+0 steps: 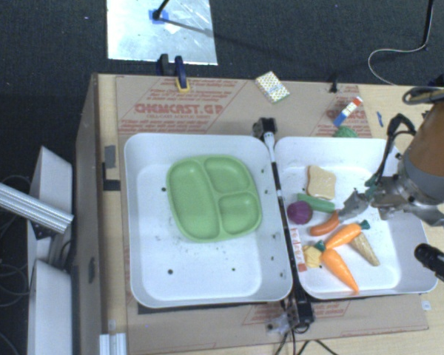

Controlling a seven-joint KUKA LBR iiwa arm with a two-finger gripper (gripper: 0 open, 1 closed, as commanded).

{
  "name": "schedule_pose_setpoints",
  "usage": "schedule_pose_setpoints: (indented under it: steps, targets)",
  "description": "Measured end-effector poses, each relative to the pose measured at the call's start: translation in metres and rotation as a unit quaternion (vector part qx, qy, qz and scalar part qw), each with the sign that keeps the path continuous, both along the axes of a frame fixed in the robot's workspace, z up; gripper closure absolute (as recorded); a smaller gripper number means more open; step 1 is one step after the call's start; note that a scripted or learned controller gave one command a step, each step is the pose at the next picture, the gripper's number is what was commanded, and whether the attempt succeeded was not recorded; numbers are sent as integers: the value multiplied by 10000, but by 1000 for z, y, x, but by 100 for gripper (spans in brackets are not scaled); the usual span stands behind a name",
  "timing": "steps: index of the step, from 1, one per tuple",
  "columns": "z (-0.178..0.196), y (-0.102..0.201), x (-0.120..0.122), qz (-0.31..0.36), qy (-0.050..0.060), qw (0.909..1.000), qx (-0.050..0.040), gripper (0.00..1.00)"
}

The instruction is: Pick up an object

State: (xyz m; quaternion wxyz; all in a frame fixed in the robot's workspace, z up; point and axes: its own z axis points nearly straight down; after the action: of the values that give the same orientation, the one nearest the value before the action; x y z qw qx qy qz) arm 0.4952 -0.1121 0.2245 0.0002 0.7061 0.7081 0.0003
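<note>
camera view: jaws' state unclear above the orange plastic toy carrot [342, 235]; light, rigid, slippery—grasp across its middle.

A brown counter [207, 102] printed with red lettering carries two shallow white bins side by side, the left bin [144, 220] touching the right bin [407, 272]. Along the far edge lie a small patterned block [271, 86] and a red-white-blue item [347, 112].

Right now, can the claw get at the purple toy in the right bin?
Probably yes. The claw hovers over the right bin, the purple toy lies uncovered beside the divider, though a green piece touches it.
</note>
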Motion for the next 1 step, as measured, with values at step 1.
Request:
schedule_pose_setpoints:
  steps: [1]
  targets:
    - [-138,-33,35,-11,-4,10000,-5,0]
